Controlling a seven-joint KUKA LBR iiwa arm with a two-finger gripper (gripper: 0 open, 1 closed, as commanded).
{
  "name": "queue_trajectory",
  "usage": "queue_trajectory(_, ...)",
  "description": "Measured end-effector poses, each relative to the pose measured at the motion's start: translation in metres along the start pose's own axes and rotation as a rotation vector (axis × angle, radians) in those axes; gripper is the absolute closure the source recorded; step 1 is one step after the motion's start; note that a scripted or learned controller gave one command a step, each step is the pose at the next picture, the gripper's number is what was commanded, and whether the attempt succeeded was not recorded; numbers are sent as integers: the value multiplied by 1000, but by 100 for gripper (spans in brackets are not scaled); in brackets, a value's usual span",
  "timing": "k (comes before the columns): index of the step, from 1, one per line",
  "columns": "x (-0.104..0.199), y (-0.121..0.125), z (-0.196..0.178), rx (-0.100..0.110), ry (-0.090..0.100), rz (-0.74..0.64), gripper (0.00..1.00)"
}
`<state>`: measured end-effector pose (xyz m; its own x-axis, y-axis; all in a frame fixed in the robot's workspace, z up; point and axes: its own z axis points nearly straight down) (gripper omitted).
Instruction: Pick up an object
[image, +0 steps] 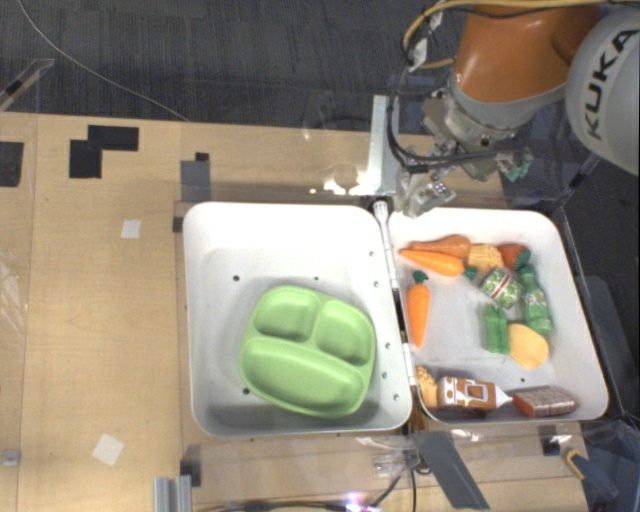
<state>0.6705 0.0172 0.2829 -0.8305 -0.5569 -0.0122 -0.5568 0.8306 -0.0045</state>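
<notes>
Hanging over the back edge of the right white plastic bin (590, 330), the metal two-finger gripper (428, 192) is too blurry to tell its grip. Below it lie two orange toy carrots (437, 258), a yellow lemon (528, 345) and a brown bottle (470, 394). A green divided plate (308, 348) sits in the left white bin (205, 330).

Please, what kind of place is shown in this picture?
Probably a robot lab test bench: a KUKA arm hangs over two white bins, one with a green divided plate, the other with toy food such as a carrot.
</notes>
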Motion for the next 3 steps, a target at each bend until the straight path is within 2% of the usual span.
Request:
queue_trajectory(1,-3,0,-15,5,-13,0,100)
queue_trajectory(2,40,-58,-25,3,2,124,100)
queue_trajectory(3,18,-27,-15,-1,1,136,100)
